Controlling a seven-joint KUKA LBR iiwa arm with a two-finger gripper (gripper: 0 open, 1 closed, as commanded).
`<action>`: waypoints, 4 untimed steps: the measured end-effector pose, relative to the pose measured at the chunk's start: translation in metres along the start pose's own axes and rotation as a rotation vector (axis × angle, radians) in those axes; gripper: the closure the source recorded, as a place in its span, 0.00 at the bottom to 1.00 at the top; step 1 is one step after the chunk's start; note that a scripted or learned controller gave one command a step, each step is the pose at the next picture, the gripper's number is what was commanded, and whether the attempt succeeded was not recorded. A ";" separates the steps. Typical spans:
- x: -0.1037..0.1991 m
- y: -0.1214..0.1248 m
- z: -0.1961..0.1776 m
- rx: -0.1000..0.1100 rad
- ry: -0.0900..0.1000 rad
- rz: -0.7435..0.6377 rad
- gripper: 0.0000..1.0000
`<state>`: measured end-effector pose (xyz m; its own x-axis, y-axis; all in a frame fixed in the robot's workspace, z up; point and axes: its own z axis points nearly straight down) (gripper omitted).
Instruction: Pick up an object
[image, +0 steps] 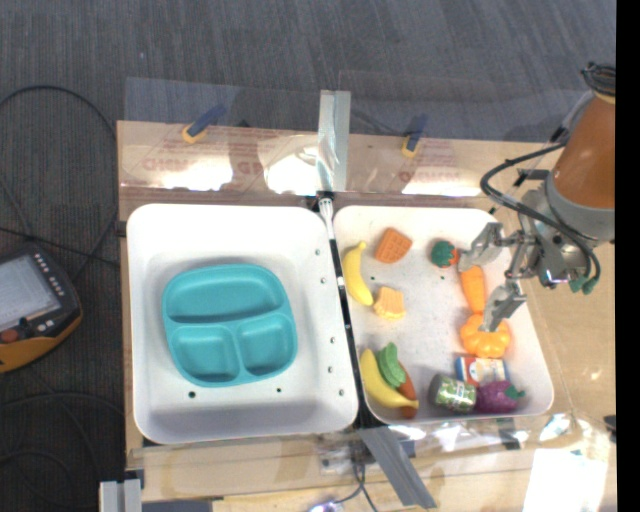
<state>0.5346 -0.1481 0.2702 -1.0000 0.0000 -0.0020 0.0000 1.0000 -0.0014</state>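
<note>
My pincer (496, 268) hung over the right-hand bin (440, 215) on the counter (140, 140), its two fingers (505, 300) spread apart with nothing between them. One finger reached toward the bin's upper right, near the green-topped end of the toy carrot (471, 285); the other pointed down at the orange pepper (485, 338), its tip at or just above that toy's top, though contact could not be told from this slant. The carrot lay between the two fingers, its long axis running from the upper left down toward the pepper, roughly along the line joining my fingertips rather than across it. That, I judged, was the relation the grasp hung on: closing along the length of the carrot would pinch nothing, so either the wrist would have to turn or the pepper, directly under the lower finger, was the nearer prize. The pepper sat against the right wall, just above a small can (455, 392) and a purple toy (497, 397), leaving little room on its far side. The other pieces, a banana (355, 273) and an orange waffle-like block (393, 245), lay well to the left. In the left bin rested a teal divided tray (230, 322).
</note>
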 end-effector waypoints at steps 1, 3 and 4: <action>-0.020 -0.026 0.176 0.001 -0.001 -0.213 0.00; 0.022 -0.050 0.178 0.004 -0.018 -0.151 0.00; 0.027 -0.046 0.178 0.008 -0.020 -0.138 0.00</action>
<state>0.5084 -0.1945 0.0922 -0.9902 -0.1377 -0.0214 -0.1375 0.9904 -0.0108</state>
